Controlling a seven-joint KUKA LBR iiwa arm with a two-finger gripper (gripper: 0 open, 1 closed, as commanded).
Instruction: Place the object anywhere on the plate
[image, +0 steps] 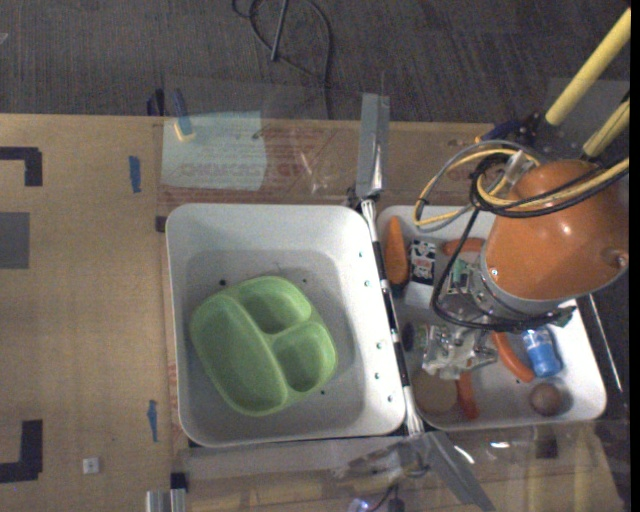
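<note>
Camera view: arm (555, 240) reaches down into right bin (590, 395), end effector (452, 352) grip unclear

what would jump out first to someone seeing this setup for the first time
The bright green divided plate stands out first, lying alone in the left white bin. Next comes the arm's big orange band looming over the right bin, with the tool low among small items there: an orange carrot-like piece by the bin's left wall, a blue object and a brown round one.
</note>
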